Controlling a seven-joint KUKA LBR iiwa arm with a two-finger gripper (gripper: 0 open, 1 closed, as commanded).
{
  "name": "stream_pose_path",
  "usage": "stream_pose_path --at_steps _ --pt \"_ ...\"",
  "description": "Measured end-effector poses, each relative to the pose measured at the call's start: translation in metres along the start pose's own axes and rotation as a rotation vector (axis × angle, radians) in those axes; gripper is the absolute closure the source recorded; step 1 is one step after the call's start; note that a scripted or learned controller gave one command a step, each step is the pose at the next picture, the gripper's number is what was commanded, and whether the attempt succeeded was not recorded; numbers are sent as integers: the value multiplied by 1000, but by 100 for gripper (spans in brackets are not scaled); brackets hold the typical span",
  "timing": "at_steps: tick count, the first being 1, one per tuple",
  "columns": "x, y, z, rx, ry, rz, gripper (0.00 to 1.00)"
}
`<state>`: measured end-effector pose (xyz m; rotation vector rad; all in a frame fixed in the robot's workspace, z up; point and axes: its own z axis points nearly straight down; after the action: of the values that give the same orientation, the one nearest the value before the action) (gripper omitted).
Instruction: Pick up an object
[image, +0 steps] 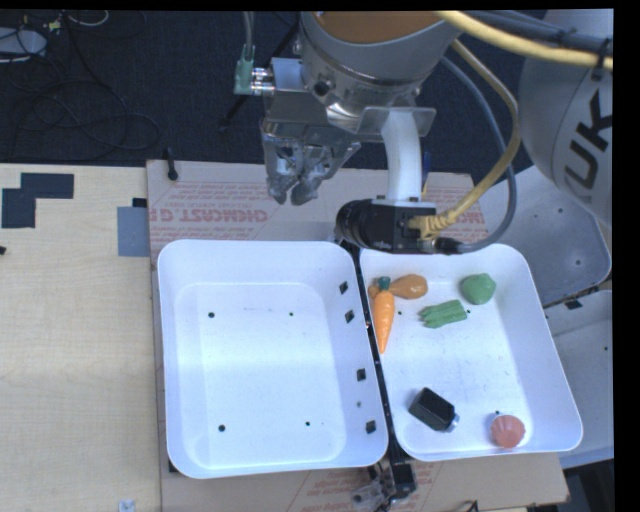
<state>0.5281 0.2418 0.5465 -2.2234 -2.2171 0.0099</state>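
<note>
My gripper (293, 188) hangs high above the back edge of the left bin (190, 268), over the cardboard, with nothing between its fingers. The fingertips look close together, but the angle hides their state. In the right bin (556, 370) lie an orange carrot (383, 312), an orange-brown gourd-shaped piece (408, 288), a green round piece (478, 288), a green elongated piece (443, 315), a black block (433, 409) and a pink-red round fruit (507, 430).
A cardboard sheet (215, 205) lies under both bins. The wooden bench (70, 350) extends to the left with dark patches on it. Cables run across the dark floor at the back. The bin divider (367, 340) with black clips separates the two bins.
</note>
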Motion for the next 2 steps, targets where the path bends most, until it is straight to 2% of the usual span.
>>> stream_pose_path --at_steps 1,2 --pt "-1 0 0 1 0 1 0" --pt "-1 1 -9 3 -2 2 100"
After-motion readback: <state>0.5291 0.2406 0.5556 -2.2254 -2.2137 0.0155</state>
